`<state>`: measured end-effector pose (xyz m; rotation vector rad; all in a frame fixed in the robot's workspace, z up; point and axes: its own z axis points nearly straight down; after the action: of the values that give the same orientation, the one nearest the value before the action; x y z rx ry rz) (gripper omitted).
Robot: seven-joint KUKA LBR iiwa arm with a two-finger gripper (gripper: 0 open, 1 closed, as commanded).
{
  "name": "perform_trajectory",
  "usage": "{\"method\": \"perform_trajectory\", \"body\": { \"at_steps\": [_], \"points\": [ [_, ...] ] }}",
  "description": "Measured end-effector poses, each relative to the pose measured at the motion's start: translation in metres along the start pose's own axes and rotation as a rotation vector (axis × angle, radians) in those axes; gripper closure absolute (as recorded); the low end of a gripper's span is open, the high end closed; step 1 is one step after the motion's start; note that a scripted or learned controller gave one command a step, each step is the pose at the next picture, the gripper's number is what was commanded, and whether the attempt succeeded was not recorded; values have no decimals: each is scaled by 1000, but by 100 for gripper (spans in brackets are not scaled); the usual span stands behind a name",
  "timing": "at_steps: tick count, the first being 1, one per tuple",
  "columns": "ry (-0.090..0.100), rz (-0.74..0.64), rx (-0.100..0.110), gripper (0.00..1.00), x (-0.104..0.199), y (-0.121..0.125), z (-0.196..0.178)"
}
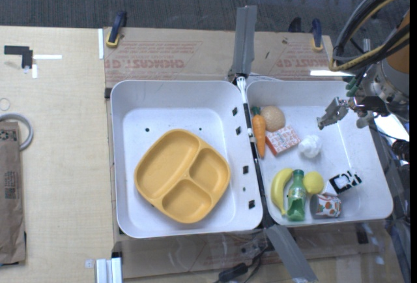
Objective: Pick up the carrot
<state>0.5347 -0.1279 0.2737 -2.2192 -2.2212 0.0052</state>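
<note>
Approach underway: hand [332,113], fingers' spread unclear, hovers right of carrot [259,134]; next move left, then descend.

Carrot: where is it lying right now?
The carrot lies in the right bin, along its left wall, between a tan round item and a small red-and-white box.

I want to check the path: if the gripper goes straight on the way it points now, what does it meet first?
The gripper points left and downward. First in that line is probably the white wad, not the carrot; depth is unclear.
</note>
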Motion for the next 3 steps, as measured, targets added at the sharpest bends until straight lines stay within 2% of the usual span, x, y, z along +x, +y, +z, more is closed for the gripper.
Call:
{"method": "perform_trajectory", "body": {
  "at_steps": [1, 2, 3],
  "points": [
    [0, 264, 1, 0, 54, -38, 84],
    [0, 207, 2, 0, 95, -58, 84],
    [-1, 55, 0, 0, 75, -57, -68]
  ]
}}
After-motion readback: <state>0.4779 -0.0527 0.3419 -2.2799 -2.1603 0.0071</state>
